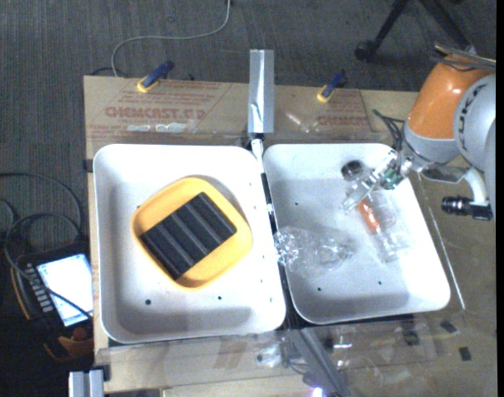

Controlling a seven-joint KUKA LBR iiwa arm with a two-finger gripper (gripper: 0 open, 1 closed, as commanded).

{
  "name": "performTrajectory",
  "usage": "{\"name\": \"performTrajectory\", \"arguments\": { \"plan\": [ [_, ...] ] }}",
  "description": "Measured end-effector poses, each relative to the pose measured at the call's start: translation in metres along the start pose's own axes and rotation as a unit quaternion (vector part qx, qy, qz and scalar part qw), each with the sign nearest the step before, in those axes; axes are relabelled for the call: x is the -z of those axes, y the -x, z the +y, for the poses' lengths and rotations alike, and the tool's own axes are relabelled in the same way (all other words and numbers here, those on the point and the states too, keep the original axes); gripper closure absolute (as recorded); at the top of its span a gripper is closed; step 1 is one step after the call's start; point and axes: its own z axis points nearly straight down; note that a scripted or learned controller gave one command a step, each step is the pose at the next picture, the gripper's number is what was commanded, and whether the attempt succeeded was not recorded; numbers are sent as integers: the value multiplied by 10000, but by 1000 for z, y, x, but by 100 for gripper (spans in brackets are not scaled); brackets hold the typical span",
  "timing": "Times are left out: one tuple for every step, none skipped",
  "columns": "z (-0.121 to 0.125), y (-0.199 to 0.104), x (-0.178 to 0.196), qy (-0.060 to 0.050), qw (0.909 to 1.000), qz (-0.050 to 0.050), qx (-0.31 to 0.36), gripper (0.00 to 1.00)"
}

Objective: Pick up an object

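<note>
You see the arm (450, 118) entering from the upper right of the frame, with its orange band over the right bin's far corner. The gripper (390, 174) sits low at the upper right part of the right bin (417, 292). It is small and partly hidden among clear things, so you cannot tell how it stands or whether anything is between its parts.

In the right bin there are several transparent objects. A clear bottle (376, 215) with something orange inside lies tilted just below and left of the gripper, toward the middle right of the bin. A small dark round cap (352, 169) is near the bin's upper edge, just left of the gripper. A crumpled piece of clear plastic (314, 246) lies at the lower left part of this bin, near the wall between the two bins.

In the left bin (119, 304) you see one large thing: a yellow tray-like object (194, 230) with a black ribbed insert on top, turned at an angle, in the middle of the bin.

Both bins rest on a brown cardboard sheet (169, 110), held by two clamps (155, 75) along the upper edge of the frame.
</note>
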Motion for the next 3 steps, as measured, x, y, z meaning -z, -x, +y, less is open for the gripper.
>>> {"name": "performTrajectory", "arguments": {
  "plan": [
    [-10, -20, 5, 71, 9999, -93, 104, 0],
    [-9, -21, 14, 84, 9999, -87, 107, 100],
    [28, -57, 99, 79, 9973, -96, -721, 100]
  ]
}}
